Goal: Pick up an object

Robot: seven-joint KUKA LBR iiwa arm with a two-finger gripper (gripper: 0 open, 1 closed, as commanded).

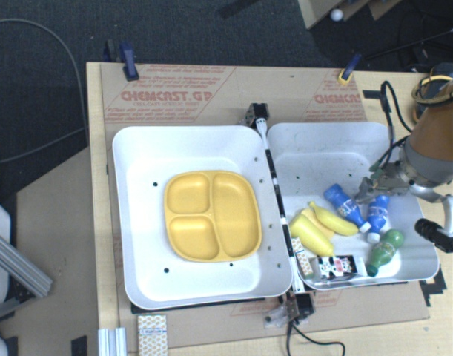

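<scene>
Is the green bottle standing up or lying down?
Lying down. The green bottle rests on its side in the right bin, cap end pointing toward the near edge.

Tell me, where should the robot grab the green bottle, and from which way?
Probably around the middle of the green bottle, from straight above. It lies on its side near the right bin's front right corner, so its round body faces up. Fingers should straddle its width; a blue bottle crowds its cap end.

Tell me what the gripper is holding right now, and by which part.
It cannot be told. The gripper is low in the right bin, at the blue bottles, but this view does not show anything between its fingers.
</scene>
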